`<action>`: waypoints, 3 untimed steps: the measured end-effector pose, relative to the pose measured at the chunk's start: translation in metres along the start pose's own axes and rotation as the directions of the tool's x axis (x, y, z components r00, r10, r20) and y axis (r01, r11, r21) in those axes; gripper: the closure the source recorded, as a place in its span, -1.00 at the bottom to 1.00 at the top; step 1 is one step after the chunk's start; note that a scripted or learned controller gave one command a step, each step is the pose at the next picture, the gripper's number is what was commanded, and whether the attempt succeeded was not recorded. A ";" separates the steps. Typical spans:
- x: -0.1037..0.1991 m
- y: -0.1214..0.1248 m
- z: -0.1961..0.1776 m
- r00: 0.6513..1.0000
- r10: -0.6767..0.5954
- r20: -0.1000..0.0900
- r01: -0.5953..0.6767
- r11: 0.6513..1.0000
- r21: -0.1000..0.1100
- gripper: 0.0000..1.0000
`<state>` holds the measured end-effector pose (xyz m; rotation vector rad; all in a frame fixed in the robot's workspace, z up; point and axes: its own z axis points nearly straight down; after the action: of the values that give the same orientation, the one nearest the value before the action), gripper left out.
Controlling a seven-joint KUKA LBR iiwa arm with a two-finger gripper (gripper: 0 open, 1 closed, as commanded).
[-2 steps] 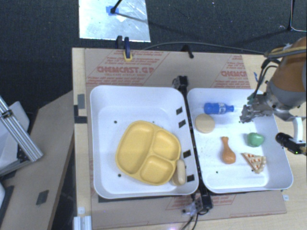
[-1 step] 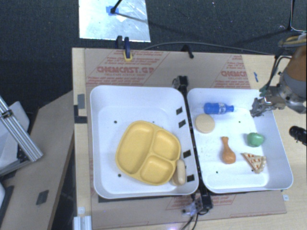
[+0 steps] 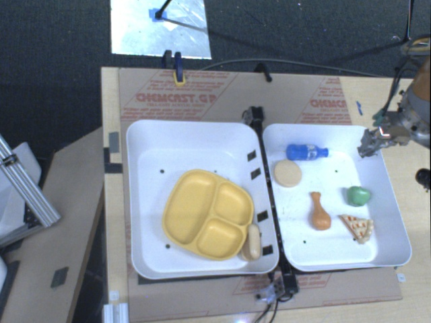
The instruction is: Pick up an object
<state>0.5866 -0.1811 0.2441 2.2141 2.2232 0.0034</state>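
The right bin holds a blue bottle lying on its side, a round tan cookie, an orange drumstick, a green lump and a pizza slice. My gripper hangs over the bin's far right corner, above and to the right of the bottle, apart from every object. Nothing shows between its fingers.
The left bin holds a yellow divided tray and a tan bread roll by the tray's right edge. A black divider strip runs between the bins. Cables cross the dark floor behind the bench.
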 end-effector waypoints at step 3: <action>0.166 0.003 0.028 1.000 -0.006 -0.003 0.006 1.000 0.004 1.00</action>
<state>0.5892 -0.0155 0.2161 2.2114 2.2327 0.0024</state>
